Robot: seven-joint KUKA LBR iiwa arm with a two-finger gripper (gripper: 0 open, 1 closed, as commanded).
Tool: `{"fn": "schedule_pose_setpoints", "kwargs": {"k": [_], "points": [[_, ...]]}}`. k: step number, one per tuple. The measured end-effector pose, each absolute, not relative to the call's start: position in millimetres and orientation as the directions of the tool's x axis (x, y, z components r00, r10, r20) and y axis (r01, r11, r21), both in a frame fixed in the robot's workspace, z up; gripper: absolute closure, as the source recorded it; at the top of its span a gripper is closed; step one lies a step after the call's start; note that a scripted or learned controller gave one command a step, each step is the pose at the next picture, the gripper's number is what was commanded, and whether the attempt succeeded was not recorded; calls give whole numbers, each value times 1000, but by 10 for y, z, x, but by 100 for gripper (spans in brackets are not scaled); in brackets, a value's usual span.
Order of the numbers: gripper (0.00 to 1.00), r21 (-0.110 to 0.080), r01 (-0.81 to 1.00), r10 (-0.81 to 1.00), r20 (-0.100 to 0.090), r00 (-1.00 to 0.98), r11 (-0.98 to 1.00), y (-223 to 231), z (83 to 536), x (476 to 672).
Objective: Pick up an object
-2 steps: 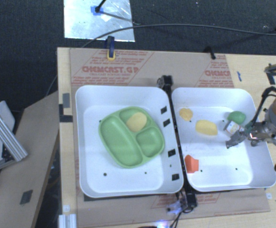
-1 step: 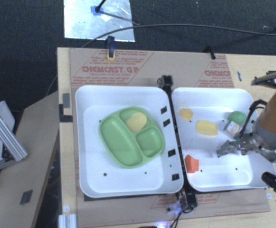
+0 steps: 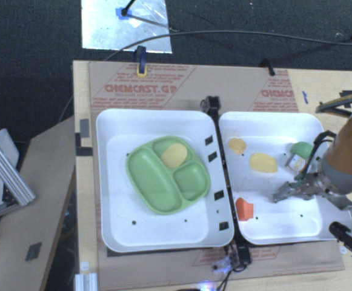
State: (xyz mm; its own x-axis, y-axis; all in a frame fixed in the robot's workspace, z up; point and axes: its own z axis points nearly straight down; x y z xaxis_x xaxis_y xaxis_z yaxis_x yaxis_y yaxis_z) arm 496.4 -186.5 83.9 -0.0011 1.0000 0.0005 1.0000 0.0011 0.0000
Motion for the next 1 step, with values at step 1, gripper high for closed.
{"fn": "schedule_pose_setpoints", "kwargs": {"k": [1], "points": [[100, 3, 1000, 1000, -1, -1, 1, -1869, 956, 4974]]}}
